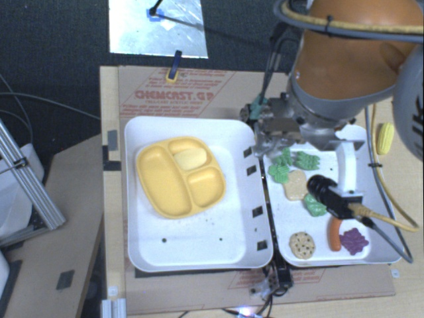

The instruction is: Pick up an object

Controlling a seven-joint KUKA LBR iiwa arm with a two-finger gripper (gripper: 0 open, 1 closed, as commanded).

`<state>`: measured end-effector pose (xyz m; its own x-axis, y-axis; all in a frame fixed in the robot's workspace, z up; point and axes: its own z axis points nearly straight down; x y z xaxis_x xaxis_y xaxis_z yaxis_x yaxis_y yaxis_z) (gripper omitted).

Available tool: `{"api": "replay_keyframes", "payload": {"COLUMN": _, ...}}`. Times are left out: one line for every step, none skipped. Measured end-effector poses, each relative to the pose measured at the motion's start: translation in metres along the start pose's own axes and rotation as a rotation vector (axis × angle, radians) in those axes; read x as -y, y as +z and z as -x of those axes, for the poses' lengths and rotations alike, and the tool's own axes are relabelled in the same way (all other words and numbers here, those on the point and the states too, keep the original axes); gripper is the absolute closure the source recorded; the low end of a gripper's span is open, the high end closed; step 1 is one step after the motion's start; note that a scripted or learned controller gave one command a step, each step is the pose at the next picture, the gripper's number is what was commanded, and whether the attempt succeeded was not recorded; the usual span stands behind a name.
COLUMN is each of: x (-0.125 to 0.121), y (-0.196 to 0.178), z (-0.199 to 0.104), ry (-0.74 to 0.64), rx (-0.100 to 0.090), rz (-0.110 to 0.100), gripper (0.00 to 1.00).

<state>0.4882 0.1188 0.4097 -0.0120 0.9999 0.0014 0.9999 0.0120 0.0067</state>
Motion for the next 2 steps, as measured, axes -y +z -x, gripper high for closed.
{"api": "replay_keyframes", "payload": {"x": 0.0, "y": 0.0, "z": 0.0, "ry": 0.0, "rx": 0.0, "rz": -0.001, "gripper": 0.0}}
{"api": "replay_keyframes", "payload": {"x": -0.018, "y": -0.055, "z": -0.085, "ry": 0.0, "rx": -0.004, "rz": 0.002, "gripper": 0.0}}
